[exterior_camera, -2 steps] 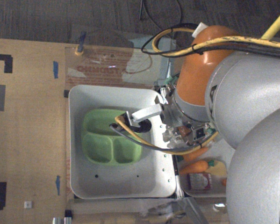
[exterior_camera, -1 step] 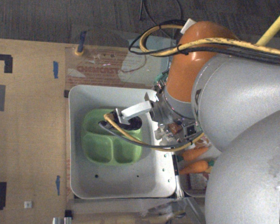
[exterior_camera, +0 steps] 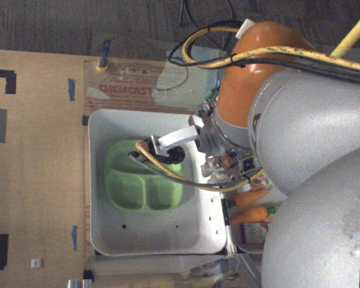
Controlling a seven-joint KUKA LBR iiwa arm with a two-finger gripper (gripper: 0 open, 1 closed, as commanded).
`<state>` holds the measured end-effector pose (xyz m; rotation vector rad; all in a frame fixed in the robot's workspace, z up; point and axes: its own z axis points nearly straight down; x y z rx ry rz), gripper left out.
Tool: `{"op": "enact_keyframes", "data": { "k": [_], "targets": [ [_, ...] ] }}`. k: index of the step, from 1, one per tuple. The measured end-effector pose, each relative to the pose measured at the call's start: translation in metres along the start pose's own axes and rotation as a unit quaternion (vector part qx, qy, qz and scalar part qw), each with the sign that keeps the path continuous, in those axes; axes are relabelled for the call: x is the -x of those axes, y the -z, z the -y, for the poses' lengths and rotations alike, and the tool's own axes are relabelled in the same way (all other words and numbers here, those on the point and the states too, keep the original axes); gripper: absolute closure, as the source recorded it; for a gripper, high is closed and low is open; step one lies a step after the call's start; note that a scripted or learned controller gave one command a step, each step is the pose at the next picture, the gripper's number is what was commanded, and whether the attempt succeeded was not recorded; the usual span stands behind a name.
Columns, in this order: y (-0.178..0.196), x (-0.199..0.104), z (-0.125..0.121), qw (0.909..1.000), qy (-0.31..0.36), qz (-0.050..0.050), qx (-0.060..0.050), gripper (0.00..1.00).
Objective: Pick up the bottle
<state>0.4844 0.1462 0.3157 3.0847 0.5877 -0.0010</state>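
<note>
Well, a smooth green tray (exterior_camera: 143,186) with round hollows lies in a white bin (exterior_camera: 151,232) on the wooden counter (exterior_camera: 33,181). I cannot tell if the jaws are apart.

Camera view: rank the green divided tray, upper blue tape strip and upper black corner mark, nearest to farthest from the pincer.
1. Green divided tray, in the white bin beside the pincer.
2. Upper blue tape strip, on the bench.
3. Upper black corner mark, far left edge.
</note>
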Motion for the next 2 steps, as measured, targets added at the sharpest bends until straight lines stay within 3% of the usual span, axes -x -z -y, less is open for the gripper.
{"op": "enact_keyframes", "data": {
  "k": [1, 2],
  "targets": [
    [-0.053, 0.038, -0.081, 0.9999, 0.012, 0.002, -0.002, 1.00],
    [-0.020, 0.056, -0.127, 0.9951, 0.099, 0.001, -0.001, 1.00]
  ]
}}
